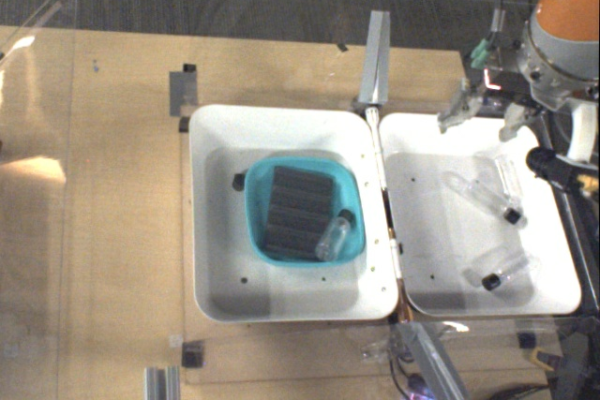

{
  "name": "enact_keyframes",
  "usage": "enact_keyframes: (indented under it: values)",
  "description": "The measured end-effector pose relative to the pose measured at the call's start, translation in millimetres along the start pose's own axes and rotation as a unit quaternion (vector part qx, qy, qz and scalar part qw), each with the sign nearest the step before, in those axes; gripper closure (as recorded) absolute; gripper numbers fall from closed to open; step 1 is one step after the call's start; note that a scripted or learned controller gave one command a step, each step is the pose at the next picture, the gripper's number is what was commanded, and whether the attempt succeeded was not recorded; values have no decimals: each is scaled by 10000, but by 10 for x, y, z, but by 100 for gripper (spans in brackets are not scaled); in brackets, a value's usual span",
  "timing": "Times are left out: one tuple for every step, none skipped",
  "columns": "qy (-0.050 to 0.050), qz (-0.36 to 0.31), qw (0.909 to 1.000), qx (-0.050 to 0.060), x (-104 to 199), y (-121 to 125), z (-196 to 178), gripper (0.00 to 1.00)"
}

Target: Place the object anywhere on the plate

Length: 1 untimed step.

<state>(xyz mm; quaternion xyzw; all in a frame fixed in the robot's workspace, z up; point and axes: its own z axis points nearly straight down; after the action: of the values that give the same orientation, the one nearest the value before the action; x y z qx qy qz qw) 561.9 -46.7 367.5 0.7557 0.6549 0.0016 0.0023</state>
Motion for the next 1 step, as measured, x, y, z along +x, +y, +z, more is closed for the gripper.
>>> enact_keyframes:
  values:
    - [-6, -294, 9996, -39, -795, -622, -703, 0]
